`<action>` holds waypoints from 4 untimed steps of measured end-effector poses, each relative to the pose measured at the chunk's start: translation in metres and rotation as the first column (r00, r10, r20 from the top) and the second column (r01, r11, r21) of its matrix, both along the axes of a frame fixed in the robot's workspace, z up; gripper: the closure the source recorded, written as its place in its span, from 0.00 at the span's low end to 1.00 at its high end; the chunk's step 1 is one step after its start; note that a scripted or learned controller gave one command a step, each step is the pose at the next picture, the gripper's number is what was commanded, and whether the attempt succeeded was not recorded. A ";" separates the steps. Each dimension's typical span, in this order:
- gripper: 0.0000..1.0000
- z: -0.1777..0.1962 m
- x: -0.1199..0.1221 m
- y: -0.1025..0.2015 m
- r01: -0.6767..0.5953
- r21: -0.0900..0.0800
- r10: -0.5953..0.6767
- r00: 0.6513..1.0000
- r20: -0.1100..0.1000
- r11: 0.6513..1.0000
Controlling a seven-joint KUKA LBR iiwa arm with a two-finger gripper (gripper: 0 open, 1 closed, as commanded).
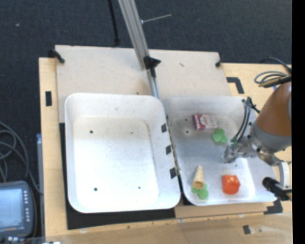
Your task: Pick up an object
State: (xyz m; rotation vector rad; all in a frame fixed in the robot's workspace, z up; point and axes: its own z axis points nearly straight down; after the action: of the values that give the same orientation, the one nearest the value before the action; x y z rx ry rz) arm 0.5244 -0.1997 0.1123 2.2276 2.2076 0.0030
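From my remote seat I see two white bins point(117, 103) of smooth plastic, faintly speckled, on a bench point(132, 65) of pale, matt, wood-like board. The arm point(277, 113) has a glossy orange band over matt grey metal. The red block point(231, 184) looks like shiny plastic, the pink packet point(204, 121) like printed wrapper, and the cone point(198, 176) a matt tan.
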 end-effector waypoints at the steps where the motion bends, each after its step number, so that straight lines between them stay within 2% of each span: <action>1: 1.00 0.044 0.004 -0.002 -0.012 -0.001 0.012 1.000 0.001 1.000; 3: 1.00 0.152 0.021 0.010 -0.013 -0.001 0.013 1.000 0.003 1.000; 4: 1.00 0.159 0.039 0.059 -0.016 0.003 0.016 1.000 -0.002 1.000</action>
State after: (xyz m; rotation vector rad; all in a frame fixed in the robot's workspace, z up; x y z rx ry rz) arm 0.5638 -0.1411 0.2713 2.2120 2.2283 0.0040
